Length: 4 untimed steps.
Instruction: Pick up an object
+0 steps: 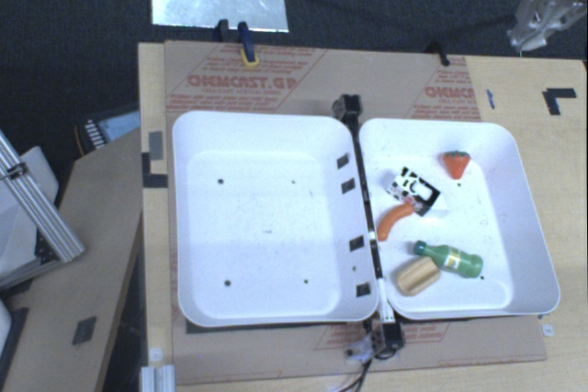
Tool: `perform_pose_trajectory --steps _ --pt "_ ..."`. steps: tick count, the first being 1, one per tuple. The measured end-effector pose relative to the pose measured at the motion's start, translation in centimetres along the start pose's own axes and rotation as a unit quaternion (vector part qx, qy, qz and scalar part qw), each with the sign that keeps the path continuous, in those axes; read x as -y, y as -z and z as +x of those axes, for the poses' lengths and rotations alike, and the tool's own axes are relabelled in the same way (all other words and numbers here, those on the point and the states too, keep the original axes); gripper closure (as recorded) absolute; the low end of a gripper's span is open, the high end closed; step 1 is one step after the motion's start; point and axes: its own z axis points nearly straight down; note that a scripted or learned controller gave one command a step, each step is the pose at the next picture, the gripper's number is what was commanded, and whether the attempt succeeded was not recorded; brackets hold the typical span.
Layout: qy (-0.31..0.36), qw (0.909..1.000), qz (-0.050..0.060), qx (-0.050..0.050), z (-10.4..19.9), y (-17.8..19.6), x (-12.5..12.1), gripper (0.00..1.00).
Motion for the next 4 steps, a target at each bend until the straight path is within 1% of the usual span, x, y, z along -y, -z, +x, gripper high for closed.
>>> perform_pose_trajectory --steps 4 --pt "0.008 0.9999 -0.007 0.002 -0.1 4.5 -0.2 1.0"
